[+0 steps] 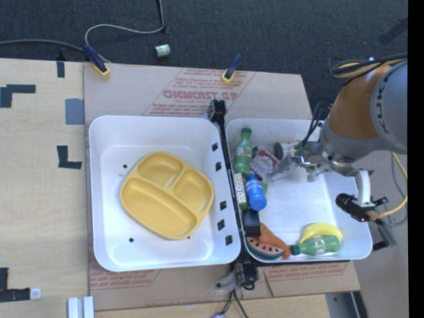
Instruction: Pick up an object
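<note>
The right bin (301, 201) holds several objects along its left and front sides. An upright green bottle (244, 148) stands at the back left, with a blue bottle (254, 192) just in front of it. A red and white packet (265, 162) lies beside them. At the front lie a watermelon slice (268, 245), a yellow banana (321, 230) and a small green bottle (317, 245) on its side. My gripper (290, 161) is low over the back of the right bin, right next to the packet. Nothing is visibly held.
The left bin (106, 177) holds a yellow divided plate (167, 194). A black divider (225, 184) runs between the bins. The arm's orange band (354, 114) and grey wrist hang over the right bin's right side. Cables (371, 207) trail at the right rim.
</note>
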`<state>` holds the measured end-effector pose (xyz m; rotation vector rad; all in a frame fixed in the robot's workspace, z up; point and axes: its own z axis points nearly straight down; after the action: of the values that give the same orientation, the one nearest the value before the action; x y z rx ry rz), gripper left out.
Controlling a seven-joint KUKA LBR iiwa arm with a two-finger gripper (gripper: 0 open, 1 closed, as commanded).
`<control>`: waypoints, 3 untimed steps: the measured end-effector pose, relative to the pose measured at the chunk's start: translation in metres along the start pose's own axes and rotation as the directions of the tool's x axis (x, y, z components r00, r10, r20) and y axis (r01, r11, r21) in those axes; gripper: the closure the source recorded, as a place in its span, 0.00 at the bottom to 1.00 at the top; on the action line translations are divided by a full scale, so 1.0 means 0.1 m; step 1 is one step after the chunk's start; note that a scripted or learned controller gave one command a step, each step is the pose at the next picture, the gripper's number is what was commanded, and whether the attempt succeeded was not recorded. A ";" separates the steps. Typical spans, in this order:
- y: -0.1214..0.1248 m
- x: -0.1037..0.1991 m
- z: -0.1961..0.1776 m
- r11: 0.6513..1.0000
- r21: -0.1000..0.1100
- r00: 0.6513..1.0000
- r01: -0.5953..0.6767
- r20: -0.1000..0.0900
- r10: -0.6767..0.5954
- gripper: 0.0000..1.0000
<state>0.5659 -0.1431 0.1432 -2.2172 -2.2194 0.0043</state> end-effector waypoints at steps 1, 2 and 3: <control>0.15 0.18 0.57 1.000 -0.008 1.000 0.000 0.002 0.000 0.00; -0.71 0.38 0.58 1.000 -0.005 1.000 -0.003 0.003 0.003 0.00; -0.70 0.39 0.48 1.000 -0.008 1.000 -0.003 0.002 0.003 1.00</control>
<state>0.4958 -0.1044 0.0954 -2.2254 -2.2216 -0.0018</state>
